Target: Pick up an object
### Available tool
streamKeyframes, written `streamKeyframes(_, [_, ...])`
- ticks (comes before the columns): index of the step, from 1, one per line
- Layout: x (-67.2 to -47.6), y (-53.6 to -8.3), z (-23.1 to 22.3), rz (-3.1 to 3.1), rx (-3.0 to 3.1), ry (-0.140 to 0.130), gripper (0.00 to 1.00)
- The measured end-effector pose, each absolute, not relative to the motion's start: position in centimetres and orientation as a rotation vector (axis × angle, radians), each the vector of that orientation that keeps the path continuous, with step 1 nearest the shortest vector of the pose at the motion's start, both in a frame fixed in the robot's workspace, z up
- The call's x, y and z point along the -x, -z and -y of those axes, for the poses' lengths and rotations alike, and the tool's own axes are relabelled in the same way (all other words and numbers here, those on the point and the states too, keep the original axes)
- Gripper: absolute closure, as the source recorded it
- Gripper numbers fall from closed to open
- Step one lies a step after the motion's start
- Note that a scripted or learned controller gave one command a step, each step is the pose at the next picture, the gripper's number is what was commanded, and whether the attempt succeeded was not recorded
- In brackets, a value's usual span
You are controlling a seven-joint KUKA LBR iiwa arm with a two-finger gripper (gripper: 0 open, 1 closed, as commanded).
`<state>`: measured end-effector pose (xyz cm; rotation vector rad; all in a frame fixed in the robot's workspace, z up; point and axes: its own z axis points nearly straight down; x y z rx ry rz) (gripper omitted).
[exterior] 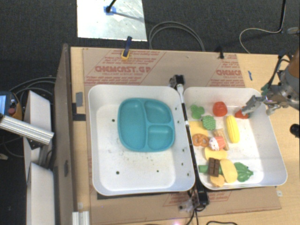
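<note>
My arm comes in from the right edge, and my gripper (253, 103) hangs over the back right part of the right bin (272, 139). One grey finger slants down toward a small red piece (242, 114) lying on the bin floor; its tip sits right at that piece, though I cannot tell whether it touches. Whether my fingers are spread or closed I cannot tell from this slant, and nothing shows clearly held between them.

The toy foods lie across the right bin. A red tomato (220, 108) sits near the back, left of the red piece. A yellow corn cob (232, 128) lies just beside it toward the front. A green leafy piece (197, 110) and a green bumpy one (209, 123) rest near the bin's left wall. Further forward are an orange pretzel-like piece (200, 139), a brown chocolate bar (213, 166), a yellow lump (228, 170) and a green vegetable (243, 171).

The left bin (108, 172) holds a teal divided plate (146, 125), lying flat in its middle. Both bins sit side by side on the worktop (164, 64).
</note>
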<state>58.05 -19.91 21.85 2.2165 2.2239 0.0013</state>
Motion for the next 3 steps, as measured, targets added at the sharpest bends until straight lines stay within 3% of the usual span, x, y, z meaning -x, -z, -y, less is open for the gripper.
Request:
streamKeyframes(1, [-59.4,-11.7,14.6,-2.237,-2.217,0.002,0.00])
streamKeyframes(2, [-67.1,-8.3,12.6,-2.228,-2.210,-0.007,0.00])
streamKeyframes(3, [-67.0,-9.7,12.9,-2.225,-2.208,-0.004,1.00])
